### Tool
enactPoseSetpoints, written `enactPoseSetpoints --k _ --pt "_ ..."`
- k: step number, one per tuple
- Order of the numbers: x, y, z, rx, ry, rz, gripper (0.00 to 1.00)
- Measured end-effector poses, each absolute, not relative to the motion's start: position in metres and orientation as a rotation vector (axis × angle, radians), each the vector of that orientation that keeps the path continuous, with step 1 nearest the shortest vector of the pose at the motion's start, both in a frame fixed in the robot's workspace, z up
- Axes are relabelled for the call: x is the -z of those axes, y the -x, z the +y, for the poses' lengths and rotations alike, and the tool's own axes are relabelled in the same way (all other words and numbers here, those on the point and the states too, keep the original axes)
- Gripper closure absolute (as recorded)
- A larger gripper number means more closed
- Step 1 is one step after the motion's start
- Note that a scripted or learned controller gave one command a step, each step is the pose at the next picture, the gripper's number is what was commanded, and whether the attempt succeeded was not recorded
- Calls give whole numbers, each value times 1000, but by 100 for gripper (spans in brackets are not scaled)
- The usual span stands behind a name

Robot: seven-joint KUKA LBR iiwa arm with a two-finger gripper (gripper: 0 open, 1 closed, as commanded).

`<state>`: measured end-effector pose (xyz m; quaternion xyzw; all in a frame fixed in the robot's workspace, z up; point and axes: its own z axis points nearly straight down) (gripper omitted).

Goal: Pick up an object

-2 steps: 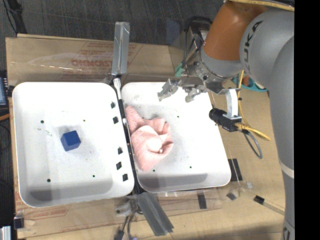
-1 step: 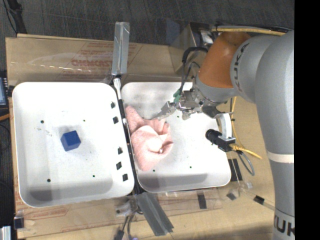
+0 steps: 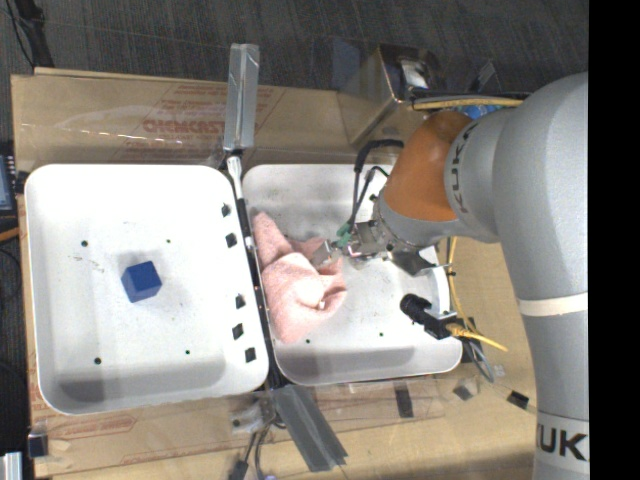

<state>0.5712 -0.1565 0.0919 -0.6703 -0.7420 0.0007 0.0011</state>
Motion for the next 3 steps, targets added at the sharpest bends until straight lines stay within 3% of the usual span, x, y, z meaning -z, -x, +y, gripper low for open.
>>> enactPoseSetpoints --k 1,2,3 --pt "-102 -572 -156 -4 2101 -2332 100" --pt "-102 -572 -156 -4 2101 -2332 0" --pt "-92 -615 -150 -1 2050 -2377 0"
